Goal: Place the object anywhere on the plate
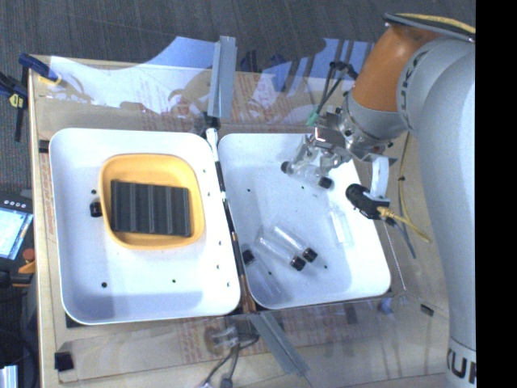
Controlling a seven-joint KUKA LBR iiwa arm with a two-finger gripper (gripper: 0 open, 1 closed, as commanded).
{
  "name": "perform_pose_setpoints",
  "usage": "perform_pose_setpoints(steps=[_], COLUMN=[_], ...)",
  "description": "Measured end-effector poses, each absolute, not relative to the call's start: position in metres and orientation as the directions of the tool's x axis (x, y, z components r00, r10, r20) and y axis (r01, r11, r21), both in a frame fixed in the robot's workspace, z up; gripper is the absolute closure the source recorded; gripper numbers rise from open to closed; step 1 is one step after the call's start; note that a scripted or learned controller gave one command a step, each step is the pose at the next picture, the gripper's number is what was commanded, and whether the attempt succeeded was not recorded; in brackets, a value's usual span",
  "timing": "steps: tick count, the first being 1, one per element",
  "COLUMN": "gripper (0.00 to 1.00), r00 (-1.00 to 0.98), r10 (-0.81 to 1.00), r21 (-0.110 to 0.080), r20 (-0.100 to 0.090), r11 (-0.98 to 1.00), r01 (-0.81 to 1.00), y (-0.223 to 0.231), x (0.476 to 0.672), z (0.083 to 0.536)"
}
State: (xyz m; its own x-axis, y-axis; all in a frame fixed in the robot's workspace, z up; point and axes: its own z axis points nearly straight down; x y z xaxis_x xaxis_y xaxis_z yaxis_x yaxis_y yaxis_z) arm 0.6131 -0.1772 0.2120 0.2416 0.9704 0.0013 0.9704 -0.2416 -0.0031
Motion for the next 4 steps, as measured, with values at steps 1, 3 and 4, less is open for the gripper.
perform_pose_setpoints(steps=[1, 3, 4], gripper=[1.00, 1.00, 0.00], r00=[0.142, -0.268, -0.268], r10=[0.990, 0.963, 0.964], r21=[-0.005, 0.000, 0.000], r20=[0.000, 0.000, 0.000], r11=[-0.142, 0.268, 0.268], r01=[0.990, 0.963, 0.964], y=[-0.090, 0.026, 0.026], x=[0.585, 0.657, 0.657], z=[0.218, 0.214, 0.214])
